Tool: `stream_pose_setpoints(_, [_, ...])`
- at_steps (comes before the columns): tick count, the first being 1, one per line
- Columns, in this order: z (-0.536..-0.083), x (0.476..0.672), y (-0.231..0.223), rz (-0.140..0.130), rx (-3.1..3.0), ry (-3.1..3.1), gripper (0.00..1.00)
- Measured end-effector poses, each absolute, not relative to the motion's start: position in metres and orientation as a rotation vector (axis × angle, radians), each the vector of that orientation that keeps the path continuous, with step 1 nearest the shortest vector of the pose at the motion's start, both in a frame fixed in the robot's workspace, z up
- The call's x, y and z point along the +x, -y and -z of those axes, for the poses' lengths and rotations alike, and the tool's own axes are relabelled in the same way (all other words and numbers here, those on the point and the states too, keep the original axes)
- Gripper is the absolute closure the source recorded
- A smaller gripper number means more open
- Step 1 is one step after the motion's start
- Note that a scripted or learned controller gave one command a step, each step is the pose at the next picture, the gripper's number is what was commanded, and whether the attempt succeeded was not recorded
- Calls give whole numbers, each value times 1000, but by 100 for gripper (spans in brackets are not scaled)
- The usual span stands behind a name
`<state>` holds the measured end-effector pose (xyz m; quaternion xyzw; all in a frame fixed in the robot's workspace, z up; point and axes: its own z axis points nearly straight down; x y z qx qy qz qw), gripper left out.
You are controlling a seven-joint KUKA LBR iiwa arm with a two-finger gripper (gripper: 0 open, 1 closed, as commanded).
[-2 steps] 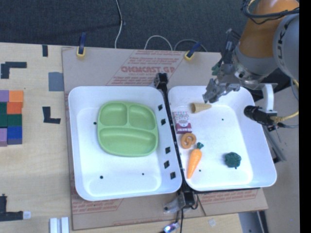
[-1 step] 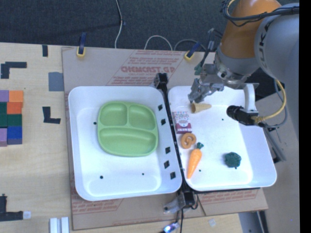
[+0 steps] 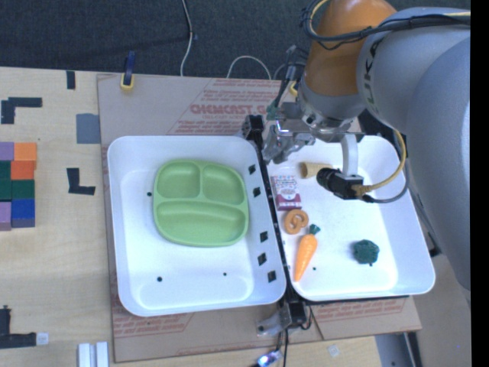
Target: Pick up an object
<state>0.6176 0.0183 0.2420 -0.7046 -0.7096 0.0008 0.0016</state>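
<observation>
My gripper hangs over the far left corner of the right bin, just above the small pink carton. Nothing shows between its fingers. In the right bin lie the carton, a tan cylinder, a glazed doughnut, an orange carrot with a green top, and a dark green broccoli piece. All of them rest on the bin floor.
The left bin holds a green divided plate. A divider with black clips separates the bins. Coloured blocks sit at the bench's far left. The large grey arm overhangs the right bin's far right side.
</observation>
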Motion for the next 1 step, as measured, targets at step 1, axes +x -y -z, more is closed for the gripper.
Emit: stream_pose_setpoints(1, [-246,629,-72,1,-2213,2228,100])
